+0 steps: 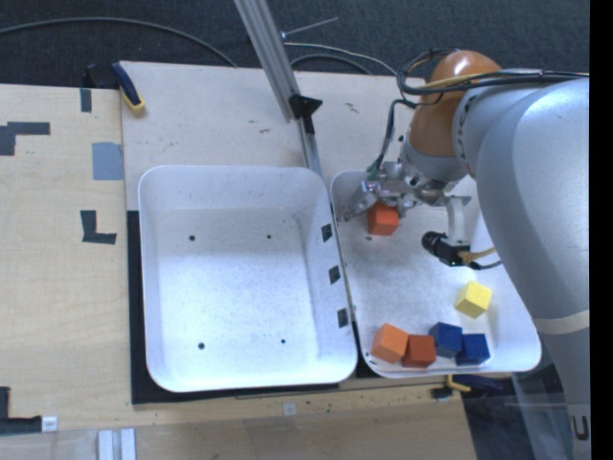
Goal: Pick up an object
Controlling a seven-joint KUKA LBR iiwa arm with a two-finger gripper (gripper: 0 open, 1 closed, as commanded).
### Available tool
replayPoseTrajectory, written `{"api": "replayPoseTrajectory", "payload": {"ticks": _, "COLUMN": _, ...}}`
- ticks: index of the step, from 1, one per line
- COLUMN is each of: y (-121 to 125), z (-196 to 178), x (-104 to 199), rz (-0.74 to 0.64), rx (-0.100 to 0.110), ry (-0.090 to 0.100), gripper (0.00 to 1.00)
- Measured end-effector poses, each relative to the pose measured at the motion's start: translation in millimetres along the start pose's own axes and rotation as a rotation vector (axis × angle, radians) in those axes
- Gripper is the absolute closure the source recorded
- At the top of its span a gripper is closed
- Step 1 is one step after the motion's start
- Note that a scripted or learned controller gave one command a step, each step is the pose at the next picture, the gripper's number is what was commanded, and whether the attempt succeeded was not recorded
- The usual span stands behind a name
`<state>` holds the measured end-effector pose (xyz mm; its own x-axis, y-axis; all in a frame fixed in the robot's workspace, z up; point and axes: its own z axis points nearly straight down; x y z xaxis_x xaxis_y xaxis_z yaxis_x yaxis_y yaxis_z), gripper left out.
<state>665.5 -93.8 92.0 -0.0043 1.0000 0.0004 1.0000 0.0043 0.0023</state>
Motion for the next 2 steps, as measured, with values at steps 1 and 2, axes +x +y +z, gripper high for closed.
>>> {"api": "replayPoseTrajectory", "payload": {"ticks": 1, "y": -2.1, "z": -9.5, "x": -1.7, "rz": 0.001, "rx": 0.005, "ry": -0.003, "gripper": 1.00}}
{"api": "replayPoseTrajectory", "payload": {"ticks": 2, "y": -2.3, "z": -18.5, "x": -1.0, "rz": -0.001, "rx": 0.007, "ry": -0.004, "gripper": 1.00}}
